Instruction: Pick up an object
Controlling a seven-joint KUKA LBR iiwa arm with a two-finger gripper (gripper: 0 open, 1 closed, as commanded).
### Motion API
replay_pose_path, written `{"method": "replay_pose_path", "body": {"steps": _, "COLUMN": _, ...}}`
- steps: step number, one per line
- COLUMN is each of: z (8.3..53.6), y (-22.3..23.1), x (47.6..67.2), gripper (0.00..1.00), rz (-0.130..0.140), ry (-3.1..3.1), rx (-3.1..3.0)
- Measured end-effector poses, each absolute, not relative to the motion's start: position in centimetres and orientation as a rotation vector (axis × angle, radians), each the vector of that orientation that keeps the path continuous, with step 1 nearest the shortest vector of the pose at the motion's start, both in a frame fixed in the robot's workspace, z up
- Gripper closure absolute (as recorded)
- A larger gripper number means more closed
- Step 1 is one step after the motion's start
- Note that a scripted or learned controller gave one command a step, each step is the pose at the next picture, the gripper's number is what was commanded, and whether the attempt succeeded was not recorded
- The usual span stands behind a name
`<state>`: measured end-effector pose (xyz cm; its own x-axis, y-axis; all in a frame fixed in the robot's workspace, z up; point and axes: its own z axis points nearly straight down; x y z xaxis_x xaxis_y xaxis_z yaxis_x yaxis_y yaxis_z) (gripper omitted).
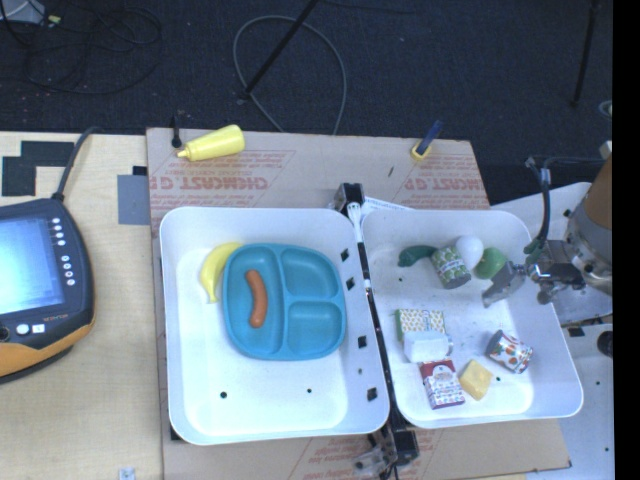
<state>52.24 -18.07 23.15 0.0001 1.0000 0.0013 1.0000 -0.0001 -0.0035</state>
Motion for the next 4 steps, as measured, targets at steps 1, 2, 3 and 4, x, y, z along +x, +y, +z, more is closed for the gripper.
{"method": "replay_pose_path", "body": {"steps": 1, "z": 20.9, "y": -18.9, "x": 57.8, "gripper": 0.0, "rz": 0.001, "ry": -2.224, "rx": -2.218}}
{"method": "replay_pose_path", "body": {"steps": 2, "z": 9.8, "y": -15.5, "x": 63.3, "gripper": 0.0, "rz": 0.004, "ry": -2.218, "rx": -2.218}}
{"method": "replay_pose_path", "body": {"steps": 3, "z": 10.8, "y": -15.6, "x": 63.5, "gripper": 1.0, "rz": 0.004, "ry": -2.222, "rx": -2.215}}
{"method": "replay_pose_path", "body": {"steps": 4, "z": 13.4, "y": -12.2, "x": 61.7, "gripper": 1.0, "rz": 0.001, "ry": -2.222, "rx": -2.216}}
